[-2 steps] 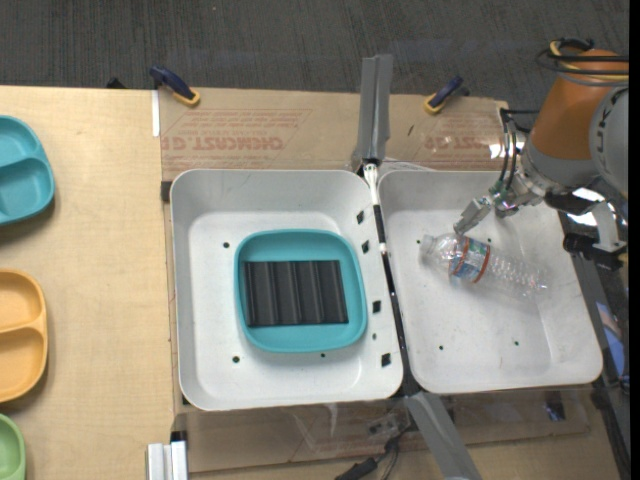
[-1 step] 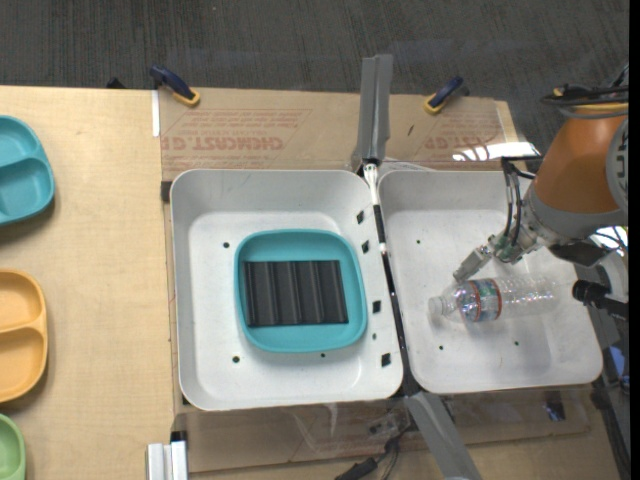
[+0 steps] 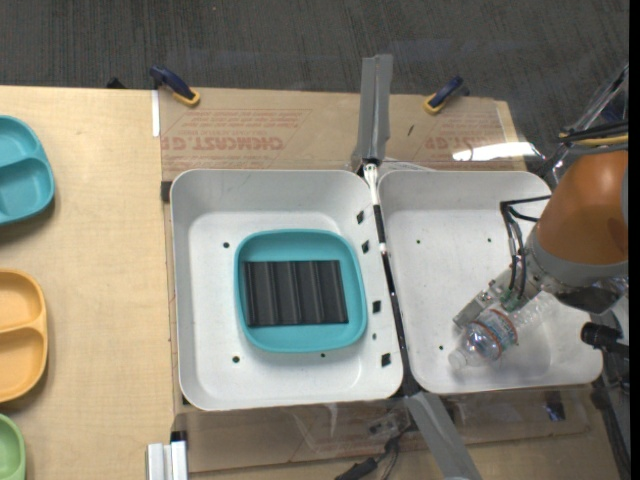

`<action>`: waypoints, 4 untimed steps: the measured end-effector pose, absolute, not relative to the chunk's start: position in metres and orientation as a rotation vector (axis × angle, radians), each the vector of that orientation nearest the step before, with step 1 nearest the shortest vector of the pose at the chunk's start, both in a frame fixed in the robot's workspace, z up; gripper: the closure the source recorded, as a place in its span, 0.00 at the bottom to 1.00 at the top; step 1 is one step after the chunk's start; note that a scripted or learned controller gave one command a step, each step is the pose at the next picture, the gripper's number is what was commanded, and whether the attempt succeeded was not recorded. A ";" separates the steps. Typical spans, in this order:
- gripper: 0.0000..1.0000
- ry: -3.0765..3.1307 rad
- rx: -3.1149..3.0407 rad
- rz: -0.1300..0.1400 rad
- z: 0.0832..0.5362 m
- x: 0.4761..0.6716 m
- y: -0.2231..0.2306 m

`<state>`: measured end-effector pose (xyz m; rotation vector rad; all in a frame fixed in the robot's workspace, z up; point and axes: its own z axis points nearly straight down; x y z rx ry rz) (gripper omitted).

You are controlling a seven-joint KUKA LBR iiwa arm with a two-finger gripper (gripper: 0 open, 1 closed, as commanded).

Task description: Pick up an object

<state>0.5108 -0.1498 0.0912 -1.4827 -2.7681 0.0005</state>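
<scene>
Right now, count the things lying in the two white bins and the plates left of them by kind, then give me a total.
Teal tray with dark ribbed insert: 1
Clear plastic bottle: 1
Divided plates, teal, orange, green: 3
Total: 5

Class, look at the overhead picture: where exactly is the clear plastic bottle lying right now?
The clear plastic bottle lies in the right bin, near its front right corner, directly beneath the gripper.
</scene>
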 end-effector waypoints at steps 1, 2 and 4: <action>0.00 -2.550 -1.834 0.001 0.102 0.478 -0.183; 0.00 -2.429 -1.995 0.002 0.143 0.491 -0.222; 0.00 -2.157 -2.284 0.003 0.122 0.477 -0.202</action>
